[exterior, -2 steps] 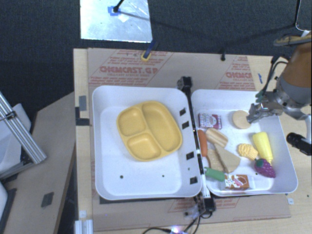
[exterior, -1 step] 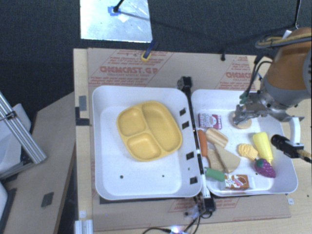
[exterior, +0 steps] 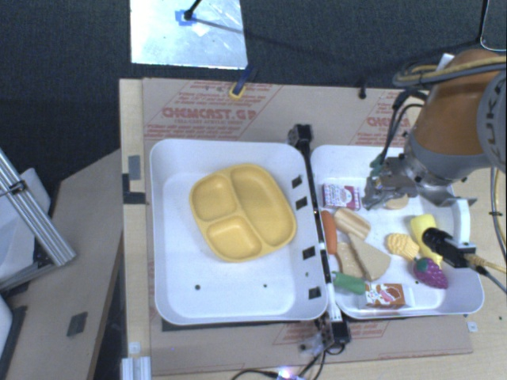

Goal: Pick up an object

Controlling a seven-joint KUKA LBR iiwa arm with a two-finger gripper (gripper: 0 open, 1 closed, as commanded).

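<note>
Camera view is showing the gripper [exterior: 380, 194] hanging low in the right bin [exterior: 475, 291] — grip impossible to tell — milk carton [exterior: 342, 195] just beside it.

**Desk and what rests on it**

We see a pale desk [exterior: 95, 212] carrying a printed cardboard sheet [exterior: 214, 109]. On the sheet sit two white bins side by side: the left bin [exterior: 170, 236] and the right bin [exterior: 467, 291].

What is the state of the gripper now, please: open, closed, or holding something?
Gripper: cannot be told; it hangs low over the right white bin, near the red-and-white carton.
</note>
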